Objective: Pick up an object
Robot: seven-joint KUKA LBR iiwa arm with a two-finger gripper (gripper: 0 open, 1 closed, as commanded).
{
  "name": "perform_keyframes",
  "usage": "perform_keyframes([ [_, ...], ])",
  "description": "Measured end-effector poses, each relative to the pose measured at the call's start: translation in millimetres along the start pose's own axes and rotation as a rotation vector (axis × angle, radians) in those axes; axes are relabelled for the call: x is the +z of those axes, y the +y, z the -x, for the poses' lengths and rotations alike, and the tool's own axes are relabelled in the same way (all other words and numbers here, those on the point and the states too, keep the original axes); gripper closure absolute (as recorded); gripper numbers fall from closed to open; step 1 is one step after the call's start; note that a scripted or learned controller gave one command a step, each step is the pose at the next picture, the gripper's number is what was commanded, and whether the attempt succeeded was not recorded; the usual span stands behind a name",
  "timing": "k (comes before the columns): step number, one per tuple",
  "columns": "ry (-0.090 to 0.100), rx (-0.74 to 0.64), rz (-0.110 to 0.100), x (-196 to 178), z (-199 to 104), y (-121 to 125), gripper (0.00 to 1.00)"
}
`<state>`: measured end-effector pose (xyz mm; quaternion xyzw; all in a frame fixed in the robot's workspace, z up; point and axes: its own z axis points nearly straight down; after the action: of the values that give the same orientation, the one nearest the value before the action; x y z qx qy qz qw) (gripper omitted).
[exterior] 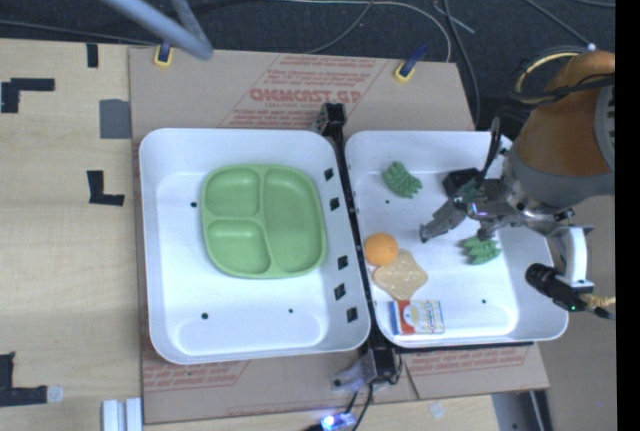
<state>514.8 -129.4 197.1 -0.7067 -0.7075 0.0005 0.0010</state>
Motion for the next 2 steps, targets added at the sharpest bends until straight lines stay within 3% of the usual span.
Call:
perform_keyframes([
  [2,0.000,0.000,-0.004,92.4,3.9,1.4,0.00],
])
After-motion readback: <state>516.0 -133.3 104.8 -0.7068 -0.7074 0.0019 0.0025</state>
